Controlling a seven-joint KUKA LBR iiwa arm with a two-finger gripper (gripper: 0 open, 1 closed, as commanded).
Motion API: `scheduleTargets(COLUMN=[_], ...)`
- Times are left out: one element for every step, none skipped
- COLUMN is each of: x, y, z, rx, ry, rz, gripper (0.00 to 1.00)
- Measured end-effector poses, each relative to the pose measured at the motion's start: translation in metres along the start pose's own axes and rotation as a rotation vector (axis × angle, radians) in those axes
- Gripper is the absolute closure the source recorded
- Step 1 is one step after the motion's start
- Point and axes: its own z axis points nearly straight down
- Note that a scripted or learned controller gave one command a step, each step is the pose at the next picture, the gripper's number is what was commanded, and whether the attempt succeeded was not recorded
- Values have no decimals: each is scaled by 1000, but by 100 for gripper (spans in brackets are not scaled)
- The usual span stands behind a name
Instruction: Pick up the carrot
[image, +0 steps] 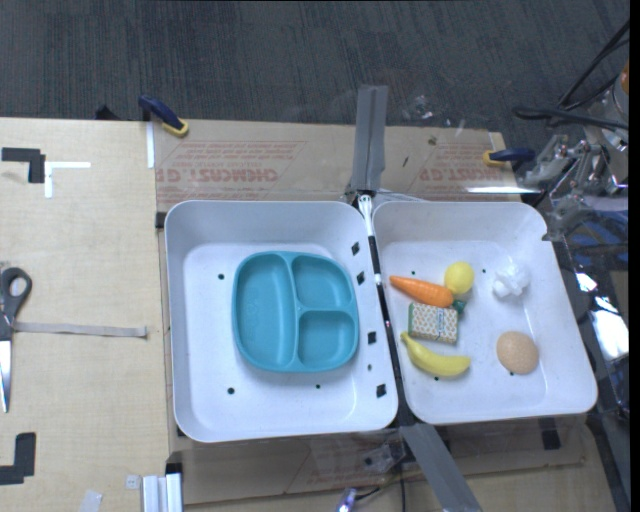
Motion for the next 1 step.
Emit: scheduleTargets(x=[32], y=[52], z=[170], rx=[-1], ry=[1], rz=[-65], gripper=[0])
